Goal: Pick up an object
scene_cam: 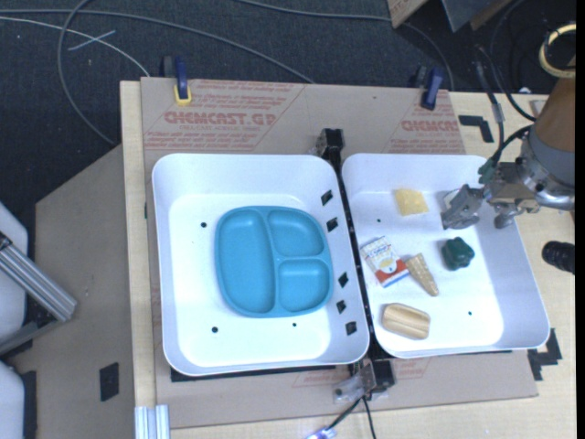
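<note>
You are looking down at a slant on a bench with two shallow white bins side by side. The left bin (174,245) holds a blue divided plate (272,260) with three compartments, lying flat near the bin's middle.

The right bin (512,309) holds five small things. Taking that bin's middle as the centre of a clock face: a pale yellow block (411,201) lies at about eleven o'clock; a small red and white packet (384,260) sits at about nine o'clock, near the divider between the bins; a tan cone (422,273) lies just beside the packet, its narrow end pointing toward five o'clock; a bread roll (405,320) lies at about seven o'clock, near the front rim; and a dark green lump (458,253) sits at about three o'clock, apart from the others.

The arm comes in from the right edge, at about two o'clock of the right bin. Its gripper (477,207) hangs over the bin's back right part, above and just behind the green lump and to the right of the yellow block. Two grey fingers (460,208) show, spread somewhat apart, with nothing between them. The view does not let you tell whether they touch the bin floor. Nothing is lifted; every object lies in the bin.
</note>
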Action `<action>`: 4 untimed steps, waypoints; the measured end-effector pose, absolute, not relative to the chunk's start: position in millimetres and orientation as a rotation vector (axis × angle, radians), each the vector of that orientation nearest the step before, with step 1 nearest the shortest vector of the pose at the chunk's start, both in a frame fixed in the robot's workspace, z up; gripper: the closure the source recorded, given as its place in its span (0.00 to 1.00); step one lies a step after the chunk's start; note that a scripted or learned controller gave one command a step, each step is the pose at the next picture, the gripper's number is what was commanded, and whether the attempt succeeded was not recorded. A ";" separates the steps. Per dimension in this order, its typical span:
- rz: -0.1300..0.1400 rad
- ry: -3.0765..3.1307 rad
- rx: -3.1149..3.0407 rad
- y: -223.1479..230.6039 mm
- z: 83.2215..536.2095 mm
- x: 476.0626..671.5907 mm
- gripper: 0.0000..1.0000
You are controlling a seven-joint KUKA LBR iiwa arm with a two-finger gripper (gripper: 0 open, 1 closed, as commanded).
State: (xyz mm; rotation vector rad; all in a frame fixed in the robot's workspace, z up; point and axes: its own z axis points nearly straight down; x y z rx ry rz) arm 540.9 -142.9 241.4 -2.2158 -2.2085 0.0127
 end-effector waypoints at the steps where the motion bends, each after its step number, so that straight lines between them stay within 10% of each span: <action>1: 0.000 -2.221 -2.220 -142.2 248.8 543.2 0.00; 4: -0.007 -2.221 -2.224 -136.0 87.3 540.9 0.00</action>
